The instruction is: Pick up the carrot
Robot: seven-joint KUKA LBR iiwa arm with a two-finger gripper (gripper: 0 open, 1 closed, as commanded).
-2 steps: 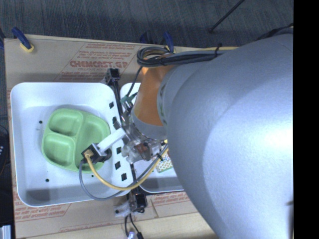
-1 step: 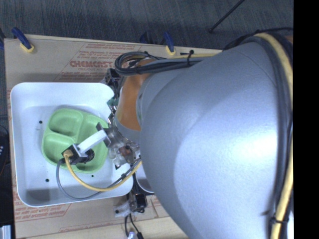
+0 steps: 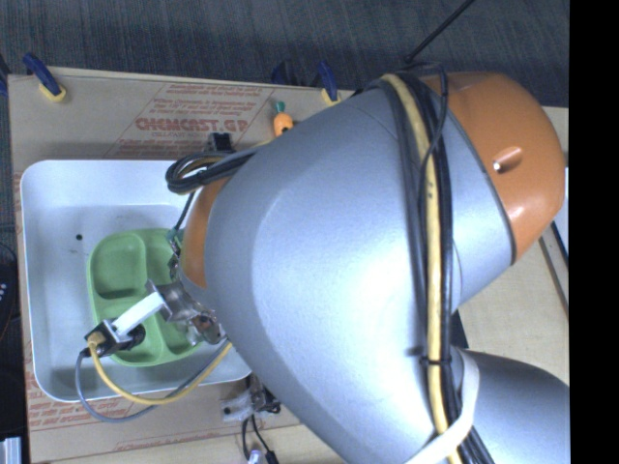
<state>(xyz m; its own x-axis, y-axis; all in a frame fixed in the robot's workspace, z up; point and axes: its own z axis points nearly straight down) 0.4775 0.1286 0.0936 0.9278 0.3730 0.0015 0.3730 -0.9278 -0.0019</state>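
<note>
From my screen, the claw (image 3: pixel 198 322) is low inside the left white bin (image 3: pixel 48 259), above a green divided tray (image 3: pixel 121 269); I cannot tell its state. A white part with a black end (image 3: pixel 121 332) sticks out to the left of it, and a yellow cable (image 3: pixel 145 390) loops below, over the bin rim. The grey arm (image 3: pixel 358 278) with its orange band (image 3: pixel 513 162) covers most of the surface (image 3: pixel 145 104). This surface is brown board with red print, held by blue clamps (image 3: pixel 44 75); behind it is dark carpet floor (image 3: pixel 193 17). A small orange thing with a green top (image 3: pixel 281 119), maybe the carrot, lies on the board beyond the bin, well apart from the claw.
</note>
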